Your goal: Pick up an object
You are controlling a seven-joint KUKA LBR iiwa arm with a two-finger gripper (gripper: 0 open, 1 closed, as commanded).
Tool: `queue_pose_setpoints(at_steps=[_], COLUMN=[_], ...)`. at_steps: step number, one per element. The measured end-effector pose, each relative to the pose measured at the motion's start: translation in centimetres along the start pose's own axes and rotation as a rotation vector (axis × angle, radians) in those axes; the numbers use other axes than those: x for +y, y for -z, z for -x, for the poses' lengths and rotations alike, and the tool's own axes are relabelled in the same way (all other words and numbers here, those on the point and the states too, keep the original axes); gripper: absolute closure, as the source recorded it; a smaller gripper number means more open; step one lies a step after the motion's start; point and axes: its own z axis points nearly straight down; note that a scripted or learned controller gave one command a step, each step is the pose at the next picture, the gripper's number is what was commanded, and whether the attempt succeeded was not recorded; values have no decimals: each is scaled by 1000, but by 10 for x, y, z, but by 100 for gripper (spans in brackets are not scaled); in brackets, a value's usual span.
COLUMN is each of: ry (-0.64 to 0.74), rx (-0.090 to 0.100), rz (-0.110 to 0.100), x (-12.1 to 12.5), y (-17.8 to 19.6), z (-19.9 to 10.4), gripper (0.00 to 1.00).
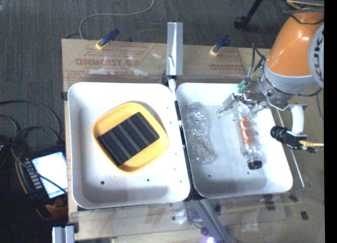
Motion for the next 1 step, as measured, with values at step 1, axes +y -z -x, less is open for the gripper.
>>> queue_pose_setpoints(at_steps=[1], ry=[-60], rx=[-2], rz=[0], x=[24], y=[-44], z=[78], gripper=[0])
